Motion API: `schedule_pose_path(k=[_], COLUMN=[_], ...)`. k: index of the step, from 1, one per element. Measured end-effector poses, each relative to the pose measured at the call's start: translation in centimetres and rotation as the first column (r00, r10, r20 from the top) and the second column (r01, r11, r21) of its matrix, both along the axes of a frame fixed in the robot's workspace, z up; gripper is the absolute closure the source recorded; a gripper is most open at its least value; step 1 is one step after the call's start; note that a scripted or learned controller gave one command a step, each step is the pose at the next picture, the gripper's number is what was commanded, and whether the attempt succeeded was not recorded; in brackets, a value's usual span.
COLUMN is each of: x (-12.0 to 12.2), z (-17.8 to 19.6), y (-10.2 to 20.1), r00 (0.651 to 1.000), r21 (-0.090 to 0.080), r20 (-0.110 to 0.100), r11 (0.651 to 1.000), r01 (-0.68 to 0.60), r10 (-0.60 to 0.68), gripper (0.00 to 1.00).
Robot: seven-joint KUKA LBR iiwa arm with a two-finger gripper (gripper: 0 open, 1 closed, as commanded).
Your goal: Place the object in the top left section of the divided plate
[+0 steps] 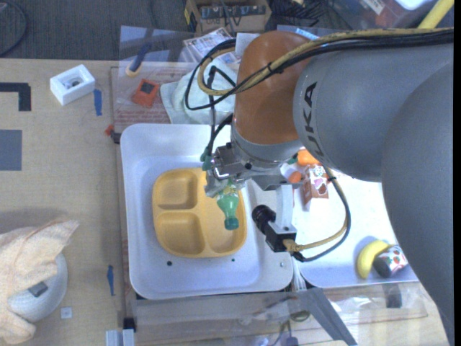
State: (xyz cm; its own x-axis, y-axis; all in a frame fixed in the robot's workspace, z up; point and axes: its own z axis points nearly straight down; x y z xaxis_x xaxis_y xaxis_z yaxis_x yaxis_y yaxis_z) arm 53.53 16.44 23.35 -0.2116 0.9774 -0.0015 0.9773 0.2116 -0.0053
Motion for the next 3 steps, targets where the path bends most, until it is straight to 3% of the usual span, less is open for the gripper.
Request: schedule_pose_path(k=[1,2,3], x=[1.4,1.7,2.0], z=[0.4,0.5,-1.1], y=[-0.6,-0.7,4.0], r00=[0.999,0.991,0.997], r21=[0.000,0.001,0.001], r20=[0.005,0.002,0.005], r11=[0.999,0.991,0.997], r01=[0.049,-0.137,-0.075], r10=[-0.049,0.137,0.075], gripper=[1.00,1.00,1.00])
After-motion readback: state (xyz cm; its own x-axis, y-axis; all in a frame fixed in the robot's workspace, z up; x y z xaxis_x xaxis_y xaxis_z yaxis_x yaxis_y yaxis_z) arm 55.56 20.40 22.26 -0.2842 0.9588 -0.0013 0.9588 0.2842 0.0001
